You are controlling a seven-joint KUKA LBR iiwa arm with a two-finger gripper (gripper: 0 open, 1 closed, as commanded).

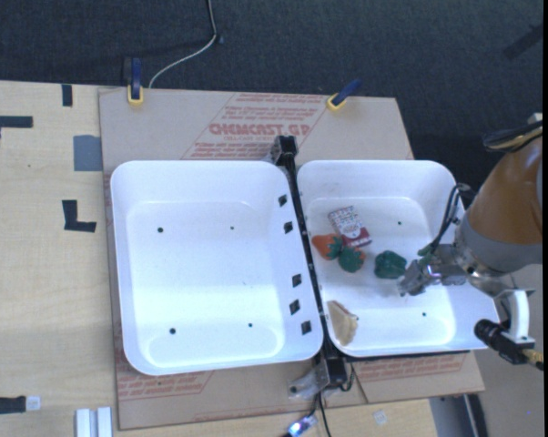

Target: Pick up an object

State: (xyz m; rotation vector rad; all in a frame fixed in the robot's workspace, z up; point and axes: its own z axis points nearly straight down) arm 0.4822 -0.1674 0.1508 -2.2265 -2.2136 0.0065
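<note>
Whether the jaws are parted or closed can't be told; they hang low in the right bin (pixel 438 178), just beside a green toy (pixel 390 263). Near the divider lie a carrot (pixel 325 244), a red-and-white packet (pixel 348 225) and a tan wedge (pixel 340 321).

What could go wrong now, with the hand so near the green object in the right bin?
1. The hand sits just right of the dark green object and may push it aside instead of catching it.
2. The orange and green piece and the red and white packet lie close together, so a push might crowd all three.
3. The tan object rests at the right bin's lower left edge, awkward to reach.
</note>
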